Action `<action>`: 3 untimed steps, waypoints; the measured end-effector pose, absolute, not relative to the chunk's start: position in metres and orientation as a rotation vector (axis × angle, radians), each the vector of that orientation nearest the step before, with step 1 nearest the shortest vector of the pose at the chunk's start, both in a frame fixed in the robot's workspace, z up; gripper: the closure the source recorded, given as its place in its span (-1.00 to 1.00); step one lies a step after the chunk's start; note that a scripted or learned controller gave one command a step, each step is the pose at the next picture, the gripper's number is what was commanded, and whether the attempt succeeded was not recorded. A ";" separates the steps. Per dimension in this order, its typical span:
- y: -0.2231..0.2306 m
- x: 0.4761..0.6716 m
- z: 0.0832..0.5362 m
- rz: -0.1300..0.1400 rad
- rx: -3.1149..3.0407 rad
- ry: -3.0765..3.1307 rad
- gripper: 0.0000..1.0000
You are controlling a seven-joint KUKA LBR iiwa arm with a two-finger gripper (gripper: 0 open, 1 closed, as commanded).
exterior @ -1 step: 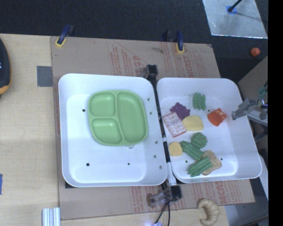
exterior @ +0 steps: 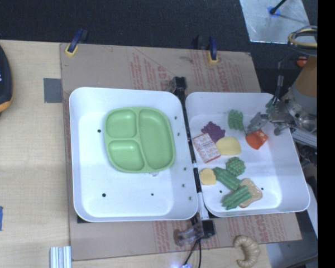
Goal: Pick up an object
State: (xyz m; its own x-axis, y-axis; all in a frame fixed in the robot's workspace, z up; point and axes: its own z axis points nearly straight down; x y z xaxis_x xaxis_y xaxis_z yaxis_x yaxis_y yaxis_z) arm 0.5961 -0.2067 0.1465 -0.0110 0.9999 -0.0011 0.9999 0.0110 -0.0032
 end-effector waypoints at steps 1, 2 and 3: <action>-0.161 0.654 0.090 0.001 -2.210 -2.235 -1.00; -0.164 0.652 0.103 0.005 -2.213 -2.230 1.00; -0.123 0.608 0.166 0.003 -2.211 -2.226 1.00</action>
State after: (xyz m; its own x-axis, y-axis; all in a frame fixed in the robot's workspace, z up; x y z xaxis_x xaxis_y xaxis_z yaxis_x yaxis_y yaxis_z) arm 0.6084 -0.1229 0.1657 -0.0069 1.0000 0.0014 1.0000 0.0069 -0.0044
